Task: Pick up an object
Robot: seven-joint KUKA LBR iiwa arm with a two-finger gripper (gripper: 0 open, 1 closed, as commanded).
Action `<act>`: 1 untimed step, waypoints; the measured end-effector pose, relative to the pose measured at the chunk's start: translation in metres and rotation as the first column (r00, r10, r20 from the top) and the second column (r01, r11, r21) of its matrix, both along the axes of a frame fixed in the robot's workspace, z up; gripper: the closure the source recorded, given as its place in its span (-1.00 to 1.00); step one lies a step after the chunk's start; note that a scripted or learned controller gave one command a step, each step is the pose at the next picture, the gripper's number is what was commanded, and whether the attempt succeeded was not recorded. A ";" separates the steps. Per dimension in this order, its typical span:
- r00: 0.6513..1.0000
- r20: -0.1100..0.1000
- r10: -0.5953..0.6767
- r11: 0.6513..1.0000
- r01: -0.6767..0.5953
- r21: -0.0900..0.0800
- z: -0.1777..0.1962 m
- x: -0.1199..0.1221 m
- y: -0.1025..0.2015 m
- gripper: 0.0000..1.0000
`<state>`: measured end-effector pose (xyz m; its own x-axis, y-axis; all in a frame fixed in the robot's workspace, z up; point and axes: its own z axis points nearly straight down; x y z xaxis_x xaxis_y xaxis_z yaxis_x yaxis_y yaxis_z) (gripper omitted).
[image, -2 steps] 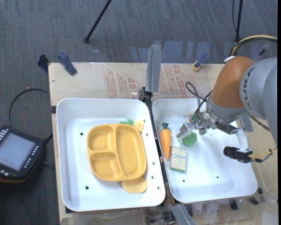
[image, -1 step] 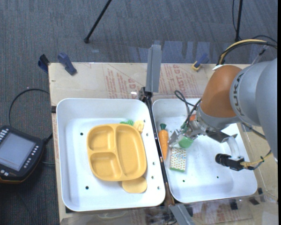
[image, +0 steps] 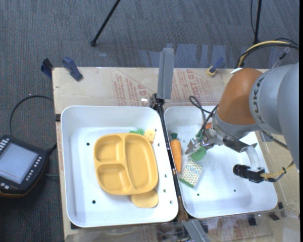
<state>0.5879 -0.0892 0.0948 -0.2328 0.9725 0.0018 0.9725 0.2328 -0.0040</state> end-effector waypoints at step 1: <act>0.998 0.010 -0.062 0.998 0.062 0.001 0.112 0.046 0.066 1.00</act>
